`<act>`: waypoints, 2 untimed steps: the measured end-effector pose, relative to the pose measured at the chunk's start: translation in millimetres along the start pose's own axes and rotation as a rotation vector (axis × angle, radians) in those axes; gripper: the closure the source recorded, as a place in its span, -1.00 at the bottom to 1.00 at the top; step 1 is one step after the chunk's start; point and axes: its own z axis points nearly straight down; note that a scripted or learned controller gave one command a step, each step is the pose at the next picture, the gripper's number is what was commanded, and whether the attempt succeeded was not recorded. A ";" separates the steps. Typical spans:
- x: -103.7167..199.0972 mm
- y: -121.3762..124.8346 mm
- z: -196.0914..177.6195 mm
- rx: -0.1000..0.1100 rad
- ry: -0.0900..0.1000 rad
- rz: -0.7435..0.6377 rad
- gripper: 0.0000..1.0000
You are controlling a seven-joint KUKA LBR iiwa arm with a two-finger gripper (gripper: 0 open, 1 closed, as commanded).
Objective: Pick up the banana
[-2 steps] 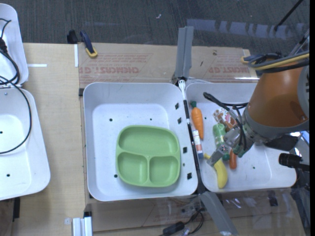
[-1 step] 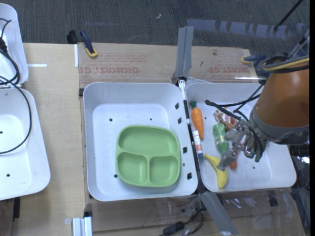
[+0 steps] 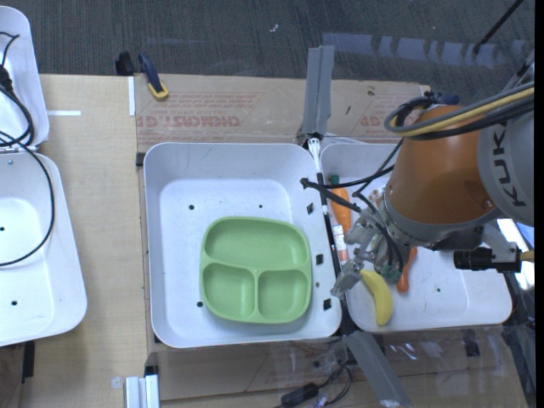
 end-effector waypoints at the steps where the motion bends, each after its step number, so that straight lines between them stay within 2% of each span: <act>1: -25.3 -51.8 -0.2 0.000 -0.001 -0.057 -1.00; 2: -49.8 -103.2 99.5 0.000 0.000 0.073 -1.00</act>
